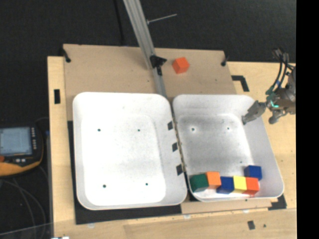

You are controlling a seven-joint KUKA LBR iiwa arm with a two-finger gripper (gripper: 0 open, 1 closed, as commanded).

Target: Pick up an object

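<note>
Several coloured blocks lie in a row along the near edge of the right bin (214, 133): a green block (199, 182), an orange block (213, 178), a blue block (226, 184), a yellow block (240, 183), a red-orange block (252, 185), and another blue block (253, 172) just behind them. My gripper (263, 113) hangs over the right bin's far right rim, well away from the blocks. Its fingers are spread open, with one finger (250, 112) pointing into the bin and nothing between them.
The left bin (119, 148) stands beside the right one. An orange cube (180, 65) sits on the brown board behind the bins, next to a slanting metal pole (142, 31). A handheld pendant (17, 146) lies off the bench at the left.
</note>
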